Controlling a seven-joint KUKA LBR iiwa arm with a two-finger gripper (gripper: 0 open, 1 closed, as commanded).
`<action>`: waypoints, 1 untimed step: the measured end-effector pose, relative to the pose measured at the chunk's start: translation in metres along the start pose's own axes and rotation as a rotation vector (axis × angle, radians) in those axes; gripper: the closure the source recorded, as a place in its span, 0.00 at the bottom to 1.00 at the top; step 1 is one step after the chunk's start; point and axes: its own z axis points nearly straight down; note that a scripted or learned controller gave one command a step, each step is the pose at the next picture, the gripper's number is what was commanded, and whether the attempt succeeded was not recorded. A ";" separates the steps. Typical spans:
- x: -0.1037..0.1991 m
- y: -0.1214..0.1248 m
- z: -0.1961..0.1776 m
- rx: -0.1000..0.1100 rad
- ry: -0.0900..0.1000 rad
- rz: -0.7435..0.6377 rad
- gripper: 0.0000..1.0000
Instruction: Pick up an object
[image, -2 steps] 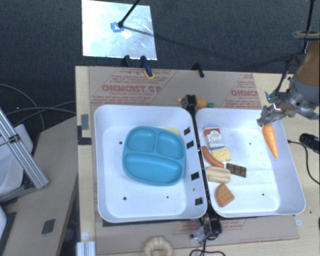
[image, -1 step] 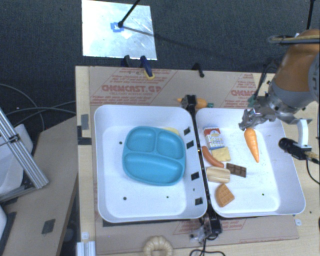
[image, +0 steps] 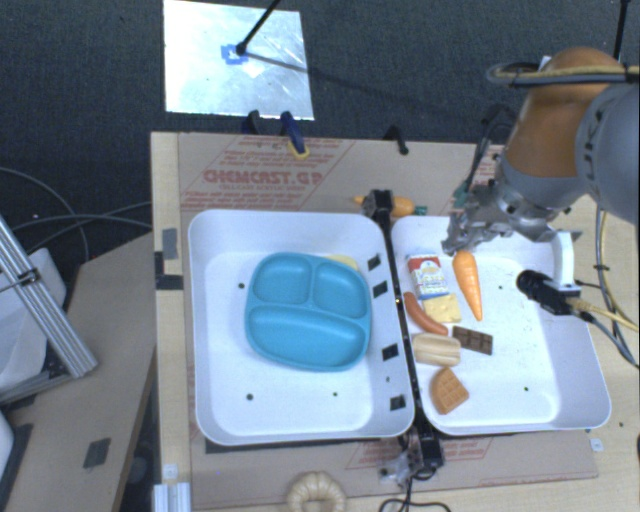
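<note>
The right bin (image: 560, 385) holds several toy foods: an orange carrot (image: 469, 284), a white and red carton (image: 428, 277), a yellow cheese piece (image: 445, 309), a red sausage (image: 424, 314), a bread roll (image: 436, 349), a brown chocolate bar (image: 474, 340) and an orange waffle piece (image: 449, 390). My gripper (image: 462, 238) hangs over the bin's far left part, just above the carrot's thick end and beside the carton's top. Nothing shows between its tips.
The left bin (image: 225, 400) carries a blue compartment plate (image: 307, 309) with a small yellow item (image: 344, 262) at its far edge. A black divider (image: 397, 310) separates the bins. A doughnut-shaped toy (image: 318, 492) lies in front of the bench.
</note>
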 end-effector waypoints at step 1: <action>0.056 -0.002 0.009 0.002 0.000 0.002 1.00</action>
